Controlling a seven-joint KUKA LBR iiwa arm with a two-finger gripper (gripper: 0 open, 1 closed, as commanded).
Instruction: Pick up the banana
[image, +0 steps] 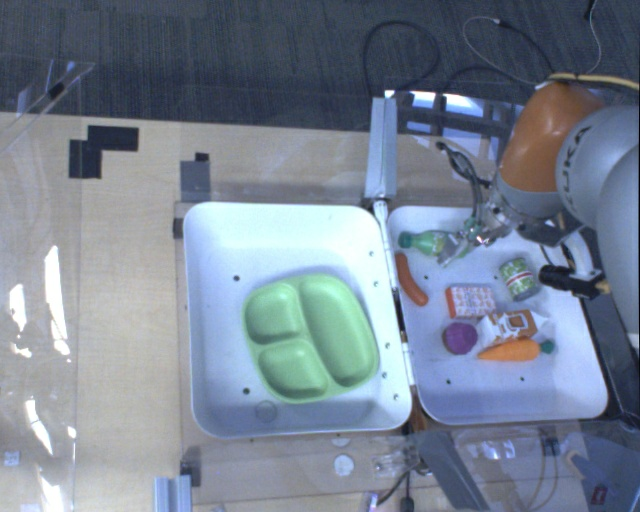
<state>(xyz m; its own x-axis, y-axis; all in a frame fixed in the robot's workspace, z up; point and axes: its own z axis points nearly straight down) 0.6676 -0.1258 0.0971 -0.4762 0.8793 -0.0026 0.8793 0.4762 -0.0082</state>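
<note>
My gripper (466, 240) hangs low over the far side of the right bin (580, 400), just right of a small green bottle (424, 241) lying by the bin's far left corner. The grey arm with its orange band (538, 140) reaches in from the upper right. Below the gripper lie an orange-red sausage (410, 280), a red and white box (470, 299), a green can (517, 278), a purple round item (460, 338), a small carton (512, 322) and a carrot (512, 350).
The left bin (215, 300) holds a green divided plate (310, 336). A metal divider rail (380, 150) runs between the bins at the back. A black-handled part (570, 280) of the arm sticks out over the right bin's right side.
</note>
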